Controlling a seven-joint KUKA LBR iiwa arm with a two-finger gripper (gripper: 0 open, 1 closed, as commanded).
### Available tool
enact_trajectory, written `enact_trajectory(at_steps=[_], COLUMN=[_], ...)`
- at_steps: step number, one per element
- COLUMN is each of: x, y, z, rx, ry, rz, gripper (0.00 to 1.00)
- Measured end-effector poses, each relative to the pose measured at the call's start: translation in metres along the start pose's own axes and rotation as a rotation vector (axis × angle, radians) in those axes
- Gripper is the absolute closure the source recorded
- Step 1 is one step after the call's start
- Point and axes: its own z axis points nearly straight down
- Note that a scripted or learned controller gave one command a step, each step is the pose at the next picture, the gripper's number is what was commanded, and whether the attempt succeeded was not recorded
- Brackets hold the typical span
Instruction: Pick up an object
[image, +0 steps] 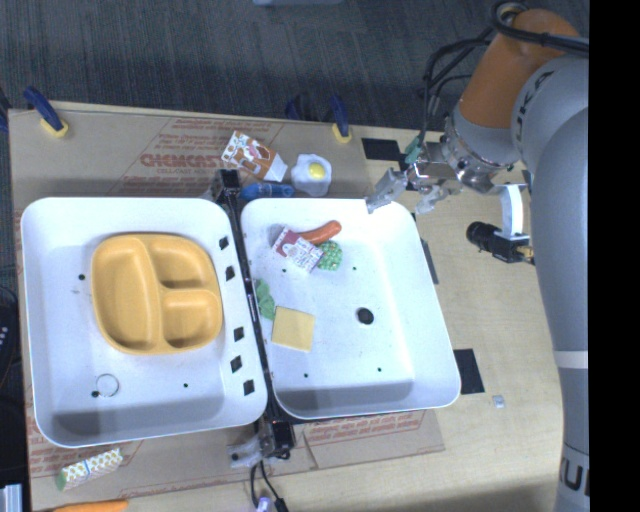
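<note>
Two fingers of the pincer (405, 195) stand spread apart with nothing between them, hanging over the far right corner of the right bin (432, 300). That high, off-corner station looks like a resting or approach pose: it keeps the arm (520, 90) out of the camera's line to the bins, so every object below is in plain sight before a grasp is chosen.

Nearest the pincer, in the far part of the right bin, lies a small heap: a red sausage (322, 232) leaning on a red-and-white packet (298, 250), with a green piece (331, 257) touching the packet's right side. Being piled, they would be awkward to take singly. Closer to the camera a yellow cheese slice (293, 328) lies flat and apart, next to a green scrap (264, 299) pressed against the divider; both sit low, giving the fingers little to close on. A dark spot (365, 317) marks the bin floor to the right.

The left bin (40, 300) holds a yellow tray (157, 292), compartments up, and a clear ring (106, 385) near its front corner.

Beyond the bins, on the cardboard (140, 150), rest a snack packet (246, 152), a blue item (265, 190) and a yellow-and-white toy (312, 173), out of the working area. A wrapper (92, 466) lies in front of the left bin. I judge the sausage heap the likeliest target, being closest.
</note>
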Motion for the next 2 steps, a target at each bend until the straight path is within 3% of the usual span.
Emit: enact_trajectory(at_steps=[1, 2], x=[0.023, 0.09], y=[0.003, -0.017], z=[0.15, 0.149], rx=[0.001, -0.001], ry=[0.001, 0.0], rz=[-0.023, -0.088], gripper=[0.0, 0.0])
